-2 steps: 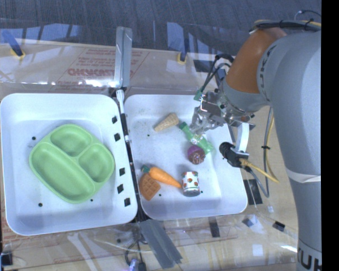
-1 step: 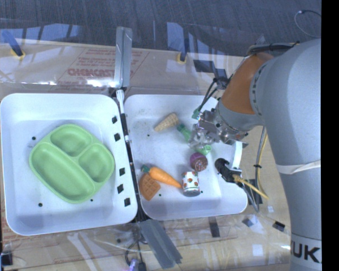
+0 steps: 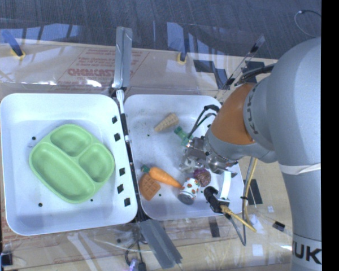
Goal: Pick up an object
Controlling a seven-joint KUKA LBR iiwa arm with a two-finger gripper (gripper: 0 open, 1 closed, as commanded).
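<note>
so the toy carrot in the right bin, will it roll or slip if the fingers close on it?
The toy carrot looks tapered and smooth, so it would probably squirt toward its thin end. It looks like rigid plastic, likely light. Its round body may roll, though the waffle-like piece beside it could block that.

a green three-compartment plate point(image 3: 71, 162) lies flat in the left white bin point(image 3: 11, 208), near its middle.

Left bin point(image 3: 11, 151): white, holding pale green divided tray point(image 3: 71, 162). Right bin point(image 3: 158, 109): white; orange carrot point(image 3: 163, 177), tan waffle point(image 3: 148, 187), beige cone point(image 3: 166, 122).
</note>
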